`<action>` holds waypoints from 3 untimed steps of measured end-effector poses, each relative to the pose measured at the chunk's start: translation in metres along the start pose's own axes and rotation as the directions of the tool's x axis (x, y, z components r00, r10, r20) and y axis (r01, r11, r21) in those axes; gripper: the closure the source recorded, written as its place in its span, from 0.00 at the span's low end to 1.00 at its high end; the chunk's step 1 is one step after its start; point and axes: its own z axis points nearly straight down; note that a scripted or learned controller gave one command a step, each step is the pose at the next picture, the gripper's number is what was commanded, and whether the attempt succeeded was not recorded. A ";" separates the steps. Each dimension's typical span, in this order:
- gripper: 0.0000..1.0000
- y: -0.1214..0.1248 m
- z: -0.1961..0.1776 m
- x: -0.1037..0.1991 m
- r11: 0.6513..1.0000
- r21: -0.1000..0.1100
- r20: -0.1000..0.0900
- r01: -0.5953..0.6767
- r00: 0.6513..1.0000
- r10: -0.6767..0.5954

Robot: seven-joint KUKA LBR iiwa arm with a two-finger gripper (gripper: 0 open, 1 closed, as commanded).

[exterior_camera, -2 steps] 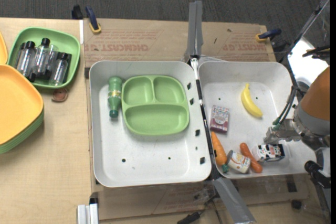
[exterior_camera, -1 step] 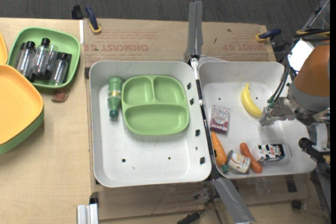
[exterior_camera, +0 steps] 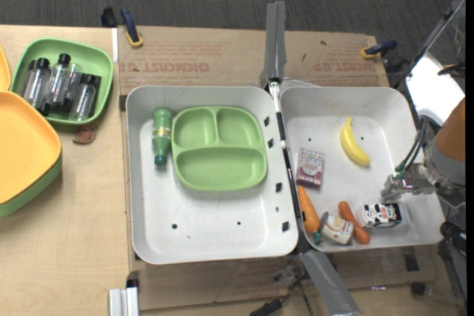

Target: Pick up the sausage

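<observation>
Reddish-orange, likely light, stiff and slick, the sausage (exterior_camera: 353, 222) lies near the right bin's (exterior_camera: 392, 101) front edge between two cartons; grasp mid-length; gripper (exterior_camera: 404, 187) state unclear.

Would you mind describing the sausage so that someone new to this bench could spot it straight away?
Look in the right-hand bin, down near its front edge. The sausage lies there at a slant between a small cream cup and a black-and-white carton. It is short, reddish and blunt-ended, whereas the carrot to its left is longer, paler orange and has a green tip.
</observation>
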 end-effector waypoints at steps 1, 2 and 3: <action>1.00 0.102 0.000 -0.001 0.991 -0.001 0.002 -0.135 0.991 0.135; 1.00 0.002 -0.047 -0.001 0.993 0.001 0.000 -0.121 0.993 0.121; 1.00 0.057 0.001 0.004 0.967 0.001 0.002 -0.254 0.967 0.254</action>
